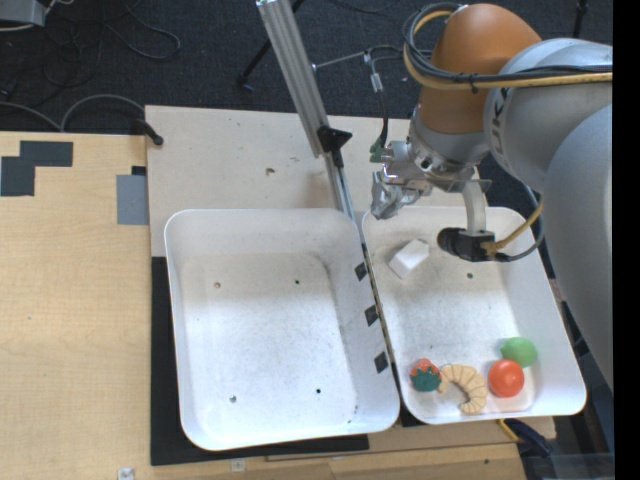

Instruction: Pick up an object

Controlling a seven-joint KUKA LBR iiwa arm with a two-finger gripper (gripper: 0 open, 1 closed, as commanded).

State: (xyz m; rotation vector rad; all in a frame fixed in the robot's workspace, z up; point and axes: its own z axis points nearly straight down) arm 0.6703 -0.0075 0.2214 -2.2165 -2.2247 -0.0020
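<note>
Two white bins sit mid-frame; in the right bin point(470, 308), the gripper point(388, 200), its grip state unclear, hangs by the upper rim just above a white block point(408, 258), so it should centre over the block before descending.

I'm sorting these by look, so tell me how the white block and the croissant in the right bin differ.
The white block is plain white with flat faces; the croissant is tan, curved and ridged. The block lies alone near the bin's far end, just below the tool; the croissant sits at the near end, crowded between a strawberry and a tomato. Both rest on the floor of the right bin.
</note>
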